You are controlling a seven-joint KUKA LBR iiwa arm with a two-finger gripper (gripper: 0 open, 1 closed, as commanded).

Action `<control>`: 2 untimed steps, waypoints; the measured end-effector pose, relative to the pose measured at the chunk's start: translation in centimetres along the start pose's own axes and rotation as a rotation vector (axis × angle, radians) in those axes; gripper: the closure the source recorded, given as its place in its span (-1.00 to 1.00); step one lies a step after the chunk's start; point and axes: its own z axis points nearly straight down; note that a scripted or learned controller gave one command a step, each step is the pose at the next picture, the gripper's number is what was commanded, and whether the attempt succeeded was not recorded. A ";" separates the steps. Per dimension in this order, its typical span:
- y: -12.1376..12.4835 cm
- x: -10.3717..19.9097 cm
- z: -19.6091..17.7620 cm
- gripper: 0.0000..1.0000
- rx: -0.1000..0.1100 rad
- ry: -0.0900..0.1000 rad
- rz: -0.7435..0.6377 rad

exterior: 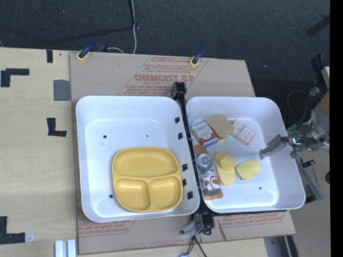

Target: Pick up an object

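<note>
Yellow lump lies just left of the gripper — nearest item in the right bin — finger opening unreadable, nothing visibly held.

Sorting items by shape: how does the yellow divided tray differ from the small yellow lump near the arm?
The yellow divided tray is large and has three compartments; the yellow lump is small, rounded and solid. The tray lies alone in the left bin; the lump sits among other items in the right bin. Both are plain yellow.
</note>
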 end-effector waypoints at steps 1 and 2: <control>0.5 7.3 8.7 -1.00 0.009 0.006 -0.006; 3.5 8.4 13.6 -1.00 -0.008 -0.015 0.011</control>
